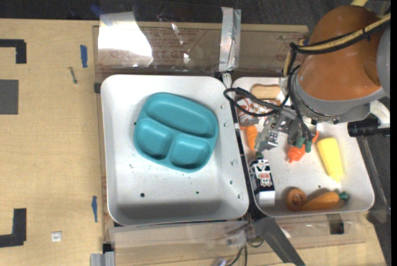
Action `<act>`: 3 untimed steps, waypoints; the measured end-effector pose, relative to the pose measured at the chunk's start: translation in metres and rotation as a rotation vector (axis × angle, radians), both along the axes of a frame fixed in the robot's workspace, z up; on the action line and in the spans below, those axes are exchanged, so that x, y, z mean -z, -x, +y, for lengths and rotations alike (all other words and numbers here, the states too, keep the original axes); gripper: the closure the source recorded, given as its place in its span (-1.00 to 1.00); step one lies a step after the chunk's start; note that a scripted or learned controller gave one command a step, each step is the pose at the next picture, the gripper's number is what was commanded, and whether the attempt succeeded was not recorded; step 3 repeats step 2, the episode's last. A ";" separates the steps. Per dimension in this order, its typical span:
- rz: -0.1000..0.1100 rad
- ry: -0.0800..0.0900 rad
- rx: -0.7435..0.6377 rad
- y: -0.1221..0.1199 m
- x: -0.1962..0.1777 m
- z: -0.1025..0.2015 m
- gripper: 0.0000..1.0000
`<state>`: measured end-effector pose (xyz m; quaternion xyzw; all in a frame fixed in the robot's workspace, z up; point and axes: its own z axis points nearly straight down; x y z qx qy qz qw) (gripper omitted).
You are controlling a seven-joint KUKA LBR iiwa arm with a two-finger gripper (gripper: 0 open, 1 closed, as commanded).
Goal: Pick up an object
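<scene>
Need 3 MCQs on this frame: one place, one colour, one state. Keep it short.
1. Where is the divided plate?
A. left bin
B. right bin
C. bare bench

2. What colour is the corn-like toy in the right bin?
A. yellow
B. blue
C. black

3. How does the plate lie?
A. upside down
B. on edge
C. flat, compartments up

Answers: 1 A, it rests in the left bin. 2 A, it is plainly yellow. 3 C, its three compartments face the camera.
</scene>
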<state>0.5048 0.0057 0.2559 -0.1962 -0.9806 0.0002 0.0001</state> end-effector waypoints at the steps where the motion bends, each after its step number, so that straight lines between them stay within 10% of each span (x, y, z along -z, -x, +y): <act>1: -0.006 0.000 -0.022 -0.048 -0.028 -0.009 1.00; 2: 0.001 0.000 0.198 0.024 -0.002 -0.019 1.00; 3: 0.001 0.000 0.198 0.024 -0.002 -0.019 1.00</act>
